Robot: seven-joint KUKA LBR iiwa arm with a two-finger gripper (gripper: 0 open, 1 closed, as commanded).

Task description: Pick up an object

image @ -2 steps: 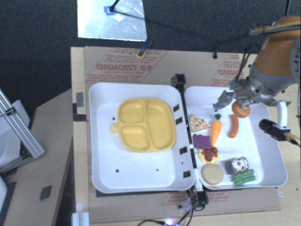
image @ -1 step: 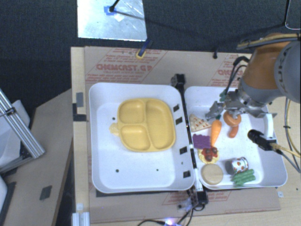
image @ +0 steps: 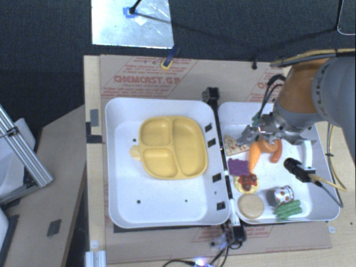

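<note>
My gripper (image: 259,136) hangs low over the upper middle of the right bin (image: 320,149). Directly beneath it lie an orange carrot (image: 254,157) and an orange-red sausage (image: 275,152), with the carrot's top end under the gripper. A cracker-like slice (image: 232,145) lies just left of the gripper by the bin's left wall. The arm hides whatever sits under the wrist.
Lower in the right bin are purple grapes (image: 238,167), a yellow piece with red berries (image: 247,183), a round tan bun (image: 251,206), a small printed can (image: 282,194) and green beans (image: 287,208). The left bin (image: 119,193) holds a yellow divided plate (image: 169,148).
</note>
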